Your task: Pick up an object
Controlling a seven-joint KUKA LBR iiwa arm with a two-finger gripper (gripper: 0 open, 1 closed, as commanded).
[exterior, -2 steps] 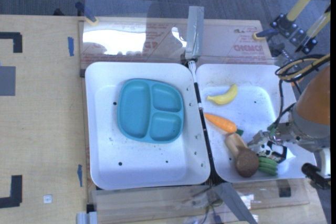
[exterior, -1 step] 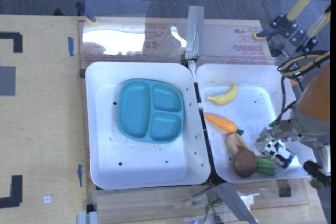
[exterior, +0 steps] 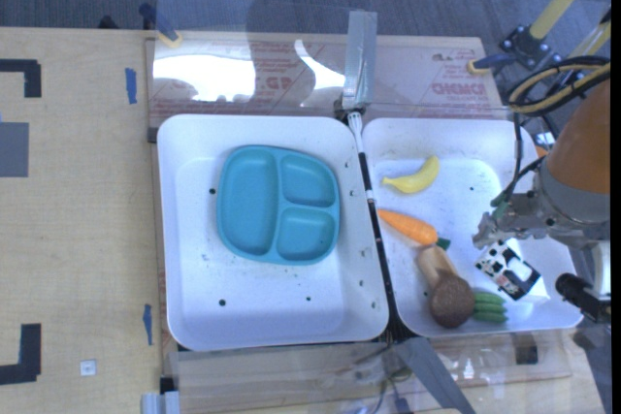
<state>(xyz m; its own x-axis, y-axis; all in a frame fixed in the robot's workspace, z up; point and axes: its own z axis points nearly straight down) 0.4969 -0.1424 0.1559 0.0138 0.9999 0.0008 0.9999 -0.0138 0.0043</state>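
Observation:
The right bin (exterior: 466, 155) holds a yellow banana (exterior: 412, 176) near its back, and an orange carrot (exterior: 408, 227) lies in its middle. A brown mushroom-shaped toy (exterior: 444, 288) rests near the front, with a green piece (exterior: 488, 305) lying against its right side. My gripper (exterior: 491, 234) hangs over the right part of this bin, to the right of the carrot and above the green piece. Nothing is visibly held in it.
The left bin (exterior: 184, 208) carries a blue divided plate (exterior: 278, 205) in its middle. A raised divider (exterior: 371, 218) separates the two bins. Clear plastic sheeting (exterior: 252, 63) lies behind them, and the wooden bench (exterior: 68, 208) stretches out to the left.

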